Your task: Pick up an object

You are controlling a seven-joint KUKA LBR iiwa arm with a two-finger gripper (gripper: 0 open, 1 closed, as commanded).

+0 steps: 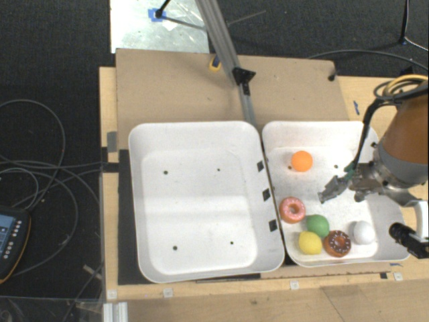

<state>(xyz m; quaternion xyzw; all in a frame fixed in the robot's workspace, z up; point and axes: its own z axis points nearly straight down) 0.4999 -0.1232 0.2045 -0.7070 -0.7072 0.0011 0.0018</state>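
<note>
We see the gripper hanging over the right bin, reaching in from the right; whether it is apart or together we cannot tell at this size and angle, and nothing is visibly held. Candidate objects all lie in that right bin: an orange ball up and to the left of the gripper, on its own; a pink donut below-left of it; then a tight cluster along the near edge, green ball, yellow ball, brown donut, white ball. The left bin sits beside it on the table.

Judgement: step in hand looks like approach before descent; no grasp yet. To do it well we would favour a well-separated target; the orange ball stands clear of its neighbours, the pink donut is near; the cluster risks nudging adjacent items. Centre over the chosen object, descend straight; balls may roll if struck off-centre.
</note>
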